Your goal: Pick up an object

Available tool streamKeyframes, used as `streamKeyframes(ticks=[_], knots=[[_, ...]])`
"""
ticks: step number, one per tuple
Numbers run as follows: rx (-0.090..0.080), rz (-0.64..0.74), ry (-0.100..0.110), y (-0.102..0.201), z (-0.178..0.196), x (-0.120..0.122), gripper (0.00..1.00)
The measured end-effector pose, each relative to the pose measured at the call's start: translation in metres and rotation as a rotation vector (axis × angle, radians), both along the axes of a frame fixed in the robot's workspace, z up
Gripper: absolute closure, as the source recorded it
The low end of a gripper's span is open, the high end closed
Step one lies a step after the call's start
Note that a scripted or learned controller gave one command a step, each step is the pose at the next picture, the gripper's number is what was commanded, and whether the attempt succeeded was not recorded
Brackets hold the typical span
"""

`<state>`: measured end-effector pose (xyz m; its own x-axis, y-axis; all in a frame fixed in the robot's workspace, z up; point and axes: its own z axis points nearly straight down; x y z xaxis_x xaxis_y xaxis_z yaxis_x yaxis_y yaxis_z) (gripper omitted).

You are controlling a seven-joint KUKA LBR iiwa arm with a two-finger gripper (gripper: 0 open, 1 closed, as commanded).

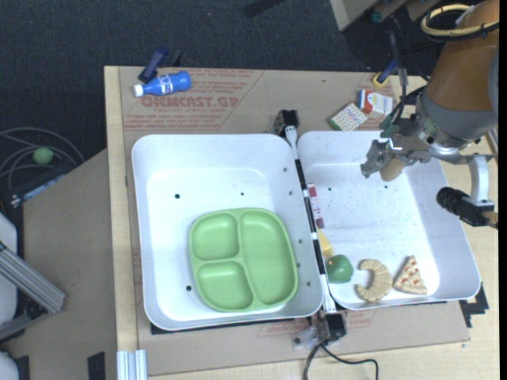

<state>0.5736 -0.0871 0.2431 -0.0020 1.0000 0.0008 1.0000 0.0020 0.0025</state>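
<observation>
While I watch from above, claw hangs over right bin, upper area | finger state: I cannot tell | croissant, pizza slice, green ball lie well below claw, near edge | green tray in left bin, down-left of claw.

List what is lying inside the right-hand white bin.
The right bin holds a green ball, a croissant and a pizza slice along its near edge. The gripper covers a patch of floor near the far side.
</observation>
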Motion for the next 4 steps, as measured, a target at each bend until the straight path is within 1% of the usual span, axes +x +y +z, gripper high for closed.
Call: streamKeyframes(ticks=[1, 2, 3, 4], knots=[[-0.001, 0.001, 0.001, 0.045, 0.002, 0.052, 1.0], [-0.003, -0.002, 0.001, 0.029, -0.012, 0.07, 1.0], [-0.003, -0.001, 0.0, 0.024, -0.008, 0.082, 1.0], [-0.001, -0.004, 0.004, 0.002, -0.012, 0.026, 1.0]])
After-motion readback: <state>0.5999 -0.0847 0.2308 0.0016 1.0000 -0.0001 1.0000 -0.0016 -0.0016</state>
